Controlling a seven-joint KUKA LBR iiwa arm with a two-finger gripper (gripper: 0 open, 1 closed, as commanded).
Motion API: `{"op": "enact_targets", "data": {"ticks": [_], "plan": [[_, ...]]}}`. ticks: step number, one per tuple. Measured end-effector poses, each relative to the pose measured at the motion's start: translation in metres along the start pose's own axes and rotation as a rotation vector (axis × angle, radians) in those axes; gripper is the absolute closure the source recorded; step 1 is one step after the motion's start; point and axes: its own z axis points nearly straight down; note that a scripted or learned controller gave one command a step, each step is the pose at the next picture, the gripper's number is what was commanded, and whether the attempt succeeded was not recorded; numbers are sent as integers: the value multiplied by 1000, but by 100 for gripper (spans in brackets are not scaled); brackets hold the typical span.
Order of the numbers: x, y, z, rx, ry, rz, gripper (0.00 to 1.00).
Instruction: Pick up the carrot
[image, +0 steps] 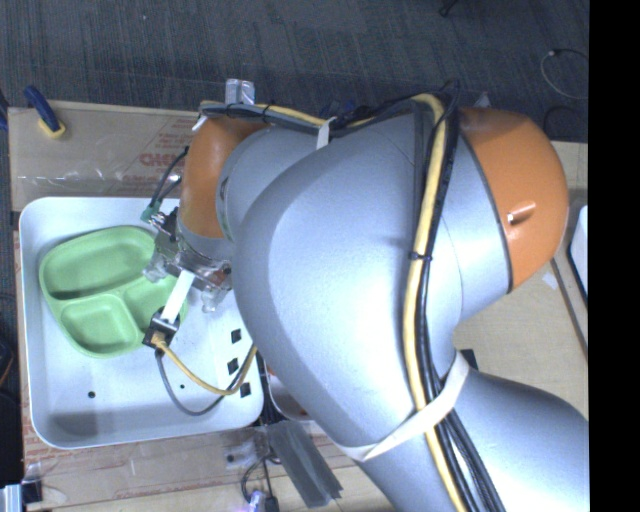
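Observation:
The grey arm with its orange band fills the middle and right of the camera view and reaches over the left bin (60, 405). My gripper (190, 275) sits low at the right edge of a light green two-compartment dish (100, 285) that lies in that bin. A pale green part of the gripper hangs beside the dish rim. The arm's bulk hides the fingertips and whatever lies under them. No carrot can be made out around the gripper.
A yellow cable (195, 380) loops from the wrist over the left bin's floor. Brown cardboard (110, 140) lies behind the bin, with a blue and yellow tool (45, 112) at its far left corner. The arm covers the right bin.

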Motion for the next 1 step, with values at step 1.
{"op": "enact_targets", "data": {"ticks": [1], "plan": [[-8,7,-1,3,8,-105,0]]}}
